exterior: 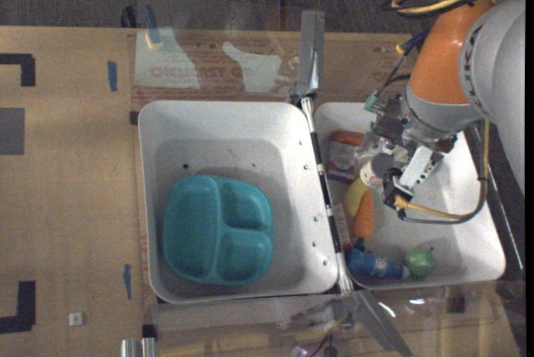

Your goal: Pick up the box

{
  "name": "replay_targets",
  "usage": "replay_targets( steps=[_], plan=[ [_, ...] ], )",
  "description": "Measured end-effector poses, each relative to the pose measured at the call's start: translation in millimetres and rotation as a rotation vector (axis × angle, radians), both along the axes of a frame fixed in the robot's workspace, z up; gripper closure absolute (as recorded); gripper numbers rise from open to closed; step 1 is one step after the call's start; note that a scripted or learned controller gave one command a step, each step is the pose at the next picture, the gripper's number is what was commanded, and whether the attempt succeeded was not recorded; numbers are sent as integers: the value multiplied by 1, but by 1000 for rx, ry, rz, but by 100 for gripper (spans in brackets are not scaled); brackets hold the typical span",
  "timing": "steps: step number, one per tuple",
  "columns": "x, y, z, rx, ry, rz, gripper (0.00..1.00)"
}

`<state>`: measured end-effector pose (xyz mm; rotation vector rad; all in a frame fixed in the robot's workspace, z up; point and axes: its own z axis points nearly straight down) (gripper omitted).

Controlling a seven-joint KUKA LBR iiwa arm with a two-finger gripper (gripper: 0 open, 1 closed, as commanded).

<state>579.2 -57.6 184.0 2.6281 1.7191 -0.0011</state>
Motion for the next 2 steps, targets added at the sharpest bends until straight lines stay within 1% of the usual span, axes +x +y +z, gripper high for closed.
replay_targets(
  steps=[1, 2],
  plan=[
    [88, -41, 163, 0, 0, -257, 100],
    [89, -38, 173, -1, 1, -251, 100]
  ],
)
